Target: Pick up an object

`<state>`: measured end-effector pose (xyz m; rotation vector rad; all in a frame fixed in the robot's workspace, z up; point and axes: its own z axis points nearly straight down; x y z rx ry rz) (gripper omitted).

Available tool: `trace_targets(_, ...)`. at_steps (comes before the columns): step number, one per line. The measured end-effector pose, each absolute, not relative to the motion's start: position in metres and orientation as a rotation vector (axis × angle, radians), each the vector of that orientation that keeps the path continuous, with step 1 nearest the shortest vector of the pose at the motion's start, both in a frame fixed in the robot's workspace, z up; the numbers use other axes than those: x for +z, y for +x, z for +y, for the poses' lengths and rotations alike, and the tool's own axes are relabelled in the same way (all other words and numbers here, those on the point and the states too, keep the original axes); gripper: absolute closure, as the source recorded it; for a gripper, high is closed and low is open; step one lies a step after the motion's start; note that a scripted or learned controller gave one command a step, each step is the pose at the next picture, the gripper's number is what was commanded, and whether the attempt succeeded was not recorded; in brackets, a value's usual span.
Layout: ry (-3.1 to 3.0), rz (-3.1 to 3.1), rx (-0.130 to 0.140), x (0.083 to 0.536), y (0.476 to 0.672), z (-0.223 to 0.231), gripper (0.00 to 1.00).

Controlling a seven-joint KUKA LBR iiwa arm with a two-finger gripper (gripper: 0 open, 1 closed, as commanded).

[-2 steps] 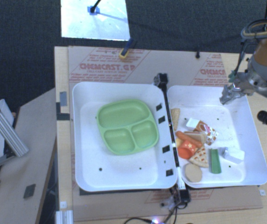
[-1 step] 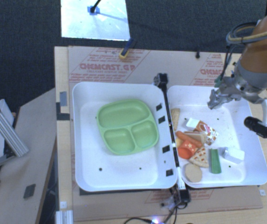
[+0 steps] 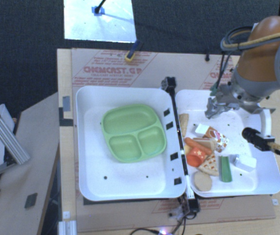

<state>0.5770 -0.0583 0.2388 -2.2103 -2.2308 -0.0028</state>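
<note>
Claw (image 3: 214, 109) over right white bin (image 3: 269, 180), finger state unclear; risk: packed toy food pile (image 3: 204, 151) causes glancing miss.

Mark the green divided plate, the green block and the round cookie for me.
green divided plate (image 3: 132, 132), camera view, its middle ridge.
green block (image 3: 225, 169), camera view, middle of its top face.
round cookie (image 3: 202, 181), camera view, its centre.

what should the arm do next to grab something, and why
Probably lower the end effector toward the near-left, onto the toy food pile. It sits over a bare upper part of the right bin with nothing between its tips, while the objects lie closer to the camera.
</note>
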Motion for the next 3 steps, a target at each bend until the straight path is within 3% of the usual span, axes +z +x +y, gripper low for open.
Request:
trace_targets(1,-2.210,-2.230,0.000,0.233,0.555,-0.001,1.00)
trace_targets(2,-2.210,-2.227,0.002,0.215,0.520,0.036,1.00)
trace_targets(3,-2.216,-2.229,-0.003,0.235,0.528,0.033,1.00)
